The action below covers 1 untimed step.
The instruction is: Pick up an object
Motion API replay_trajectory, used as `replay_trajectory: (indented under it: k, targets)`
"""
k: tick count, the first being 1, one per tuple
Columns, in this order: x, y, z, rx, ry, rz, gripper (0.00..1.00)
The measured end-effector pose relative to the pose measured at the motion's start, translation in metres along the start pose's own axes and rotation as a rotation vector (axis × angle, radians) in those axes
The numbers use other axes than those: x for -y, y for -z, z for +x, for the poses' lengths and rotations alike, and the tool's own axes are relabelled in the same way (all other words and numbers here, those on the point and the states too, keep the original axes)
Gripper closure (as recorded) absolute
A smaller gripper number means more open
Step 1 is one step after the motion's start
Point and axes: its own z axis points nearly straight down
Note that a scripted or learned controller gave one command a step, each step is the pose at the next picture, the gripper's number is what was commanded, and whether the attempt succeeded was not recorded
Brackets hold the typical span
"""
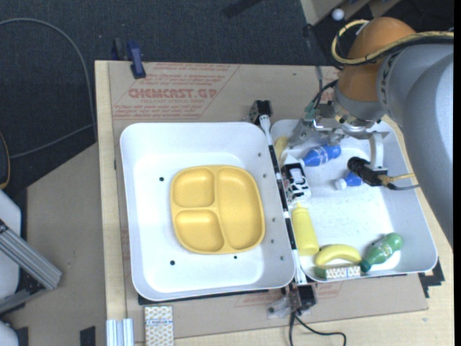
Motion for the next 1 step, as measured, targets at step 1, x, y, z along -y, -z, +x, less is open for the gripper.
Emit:
replay_trajectory:
  k: [1]
  targets:
    - [0.0582,-0.0100,-0.0898,-0.002,-0.005,0.026,0.00]
